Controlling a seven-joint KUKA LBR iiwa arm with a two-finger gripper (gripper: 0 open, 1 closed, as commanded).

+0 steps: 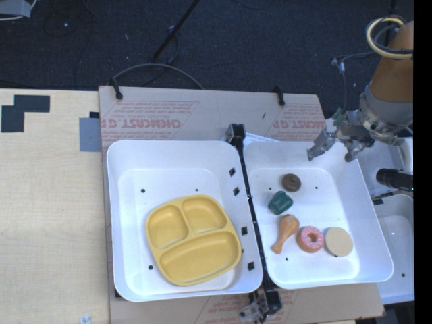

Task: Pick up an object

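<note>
Approach is the step in hand: the pincer (337, 147) hangs spread wide and empty above the right white bin's (368, 211) far rim, so it must next descend onto something like the small brown chocolate doughnut (291, 182) nearest below it.

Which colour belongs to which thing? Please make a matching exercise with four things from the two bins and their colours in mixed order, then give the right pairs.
Things:
1. divided plate in the left bin
2. doughnut in the right bin
3. chicken leg in the right bin
4. small block beside the bin divider

Colours:
A. dark green
B. orange-brown
C. yellow
D. pink

Right pairs: 1-C, 2-D, 3-B, 4-A
</note>
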